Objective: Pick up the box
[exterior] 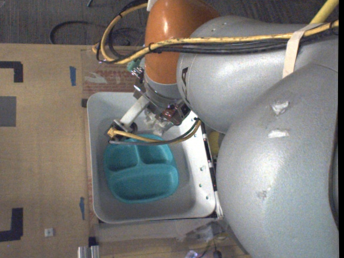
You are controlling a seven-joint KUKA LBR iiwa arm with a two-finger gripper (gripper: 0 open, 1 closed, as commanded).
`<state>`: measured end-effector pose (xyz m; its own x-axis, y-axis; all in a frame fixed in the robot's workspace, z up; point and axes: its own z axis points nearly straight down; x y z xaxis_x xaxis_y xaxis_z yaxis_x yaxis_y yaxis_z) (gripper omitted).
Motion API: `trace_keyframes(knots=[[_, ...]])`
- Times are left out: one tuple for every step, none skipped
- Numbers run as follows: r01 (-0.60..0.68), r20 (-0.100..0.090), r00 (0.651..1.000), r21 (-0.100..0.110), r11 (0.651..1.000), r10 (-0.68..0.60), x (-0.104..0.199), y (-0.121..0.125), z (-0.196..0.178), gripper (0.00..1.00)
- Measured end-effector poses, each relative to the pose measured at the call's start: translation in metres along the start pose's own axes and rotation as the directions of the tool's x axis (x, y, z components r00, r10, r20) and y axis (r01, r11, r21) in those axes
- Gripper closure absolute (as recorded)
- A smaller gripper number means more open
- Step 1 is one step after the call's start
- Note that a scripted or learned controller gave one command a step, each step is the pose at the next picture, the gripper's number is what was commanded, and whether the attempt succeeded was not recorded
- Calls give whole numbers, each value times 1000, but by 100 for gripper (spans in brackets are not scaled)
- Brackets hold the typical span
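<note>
At far left: a brown cardboard sheet (43, 144) is lying flat, bearing black and blue tape marks (12, 71).
White bin (95, 144): sitting just right of the cardboard, holding the box.
Teal box (142, 179): lying flat on the bin's floor, showing three compartments.
Gripper (156, 117): hanging at the box's upper edge; whether it is clenching or released cannot be told.
Arm (258, 90): reaching in from the right, covering that side.

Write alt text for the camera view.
A teal divided box lies in a white bin. The grey arm reaches in from the right, its hand over the bin just past the box's upper edge.
</note>
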<state>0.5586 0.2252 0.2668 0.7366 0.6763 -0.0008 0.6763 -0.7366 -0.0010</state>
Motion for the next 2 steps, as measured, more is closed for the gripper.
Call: trace_keyframes(knots=[[118,-23,993,-14,993,-118,-11,0,150,100],[16,0,1000,0,1000,-16,20,39,-4,100]])
